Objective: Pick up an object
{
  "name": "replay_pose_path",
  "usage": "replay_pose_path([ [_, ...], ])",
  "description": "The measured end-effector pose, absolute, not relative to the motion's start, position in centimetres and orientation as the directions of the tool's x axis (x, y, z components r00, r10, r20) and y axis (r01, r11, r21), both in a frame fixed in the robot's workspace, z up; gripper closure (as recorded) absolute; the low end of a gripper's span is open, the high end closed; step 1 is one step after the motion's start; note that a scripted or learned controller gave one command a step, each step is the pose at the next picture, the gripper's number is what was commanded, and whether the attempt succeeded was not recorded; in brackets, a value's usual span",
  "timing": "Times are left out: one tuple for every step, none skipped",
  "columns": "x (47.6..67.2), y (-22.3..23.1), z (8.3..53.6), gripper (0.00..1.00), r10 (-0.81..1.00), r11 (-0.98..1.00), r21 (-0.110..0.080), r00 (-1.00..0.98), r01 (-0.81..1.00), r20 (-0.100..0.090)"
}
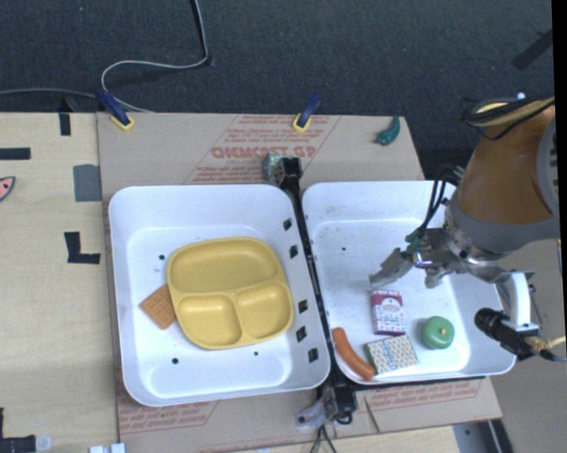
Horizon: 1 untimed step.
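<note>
A grey KUKA arm with an orange band (507, 178) reaches in from the right over the right-hand white bin (358, 213), one of two shallow bins set side by side on a bench (42, 278) covered partly by a sheet of printed cardboard (252, 147). Its gripper (409, 265) hangs above the middle of that bin with its jaws spread apart and nothing between them. Just below the jaws lies a small red-and-white box (388, 312), upright on its face near the centre of the bin floor. Toward the near wall sit three more items: a green ball-shaped object (437, 332) to the right of the box, a flat patterned packet (392, 354) just beneath the box, and an orange sausage-shaped piece (351, 353) resting beside the packet against the bin's left corner. The left-hand bin (133, 218) holds a yellow three-compartment tray (230, 292) tilted slightly, with a tan cracker-like square (158, 307) touching its left edge. On the cardboard behind the bins, two yellow-and-blue clamps (307, 113) grip the far edge, and a teal object (388, 131) lies near the right corner.
</note>
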State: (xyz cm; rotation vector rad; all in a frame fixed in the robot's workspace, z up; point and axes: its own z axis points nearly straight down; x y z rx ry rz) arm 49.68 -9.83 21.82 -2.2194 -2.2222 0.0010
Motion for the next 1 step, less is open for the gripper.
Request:
replay_pose_path([
  [48.46, -14.0, 9.46, 0.0, 1.0, 0.0, -0.004, 0.0, 1.0, 0.001],
])
